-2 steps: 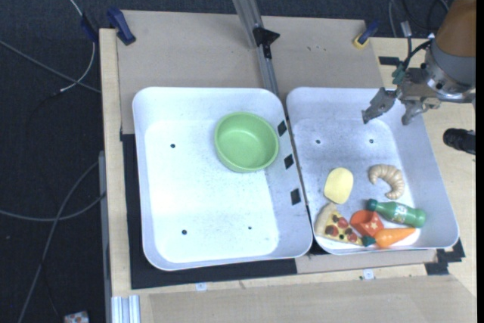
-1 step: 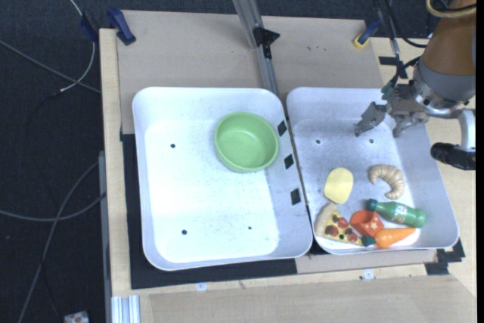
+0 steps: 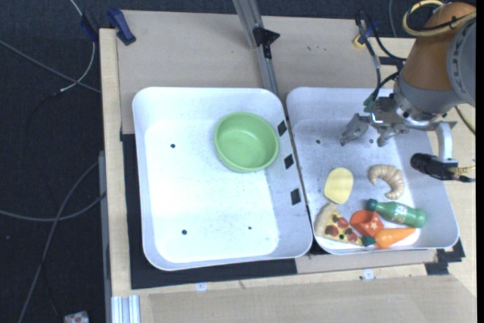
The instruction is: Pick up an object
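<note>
Orange is the toy carrot (image 3: pixel 393 237), which lies at the near edge of the right bin (image 3: pixel 321 111). Touching it are a red pepper toy (image 3: pixel 367 222) and a pizza slice (image 3: pixel 337 227), and a green bottle (image 3: pixel 398 213) lies just behind the carrot. A little farther from the carrot are a yellow potato chip (image 3: pixel 339 184) and a croissant (image 3: pixel 388 178). Beyond the croissant the gripper (image 3: pixel 369 131) hovers over bare bin floor with its fingers spread apart and nothing between them. Well to the left of the carrot, in the left bin (image 3: pixel 155 185), stands a green bowl (image 3: pixel 246 141).
</note>
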### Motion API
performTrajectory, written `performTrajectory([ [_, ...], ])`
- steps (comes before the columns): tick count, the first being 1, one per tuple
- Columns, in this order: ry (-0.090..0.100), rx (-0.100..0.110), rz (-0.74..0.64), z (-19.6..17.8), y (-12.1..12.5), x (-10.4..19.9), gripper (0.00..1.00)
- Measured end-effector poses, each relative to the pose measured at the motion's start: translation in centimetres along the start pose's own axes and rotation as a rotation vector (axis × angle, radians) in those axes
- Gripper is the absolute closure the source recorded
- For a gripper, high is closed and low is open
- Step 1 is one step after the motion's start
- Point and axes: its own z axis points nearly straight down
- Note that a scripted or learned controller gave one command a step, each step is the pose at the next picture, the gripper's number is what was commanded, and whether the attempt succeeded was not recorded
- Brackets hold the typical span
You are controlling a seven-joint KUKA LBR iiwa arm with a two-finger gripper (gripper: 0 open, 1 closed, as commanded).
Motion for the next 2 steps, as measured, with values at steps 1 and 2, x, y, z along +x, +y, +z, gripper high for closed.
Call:
performTrajectory([
  [1,-0.001,-0.002,0.001,2.6,-0.1,0.1,0.00],
  [2,0.000,-0.006,0.001,1.1,0.1,0.1,1.00],
])
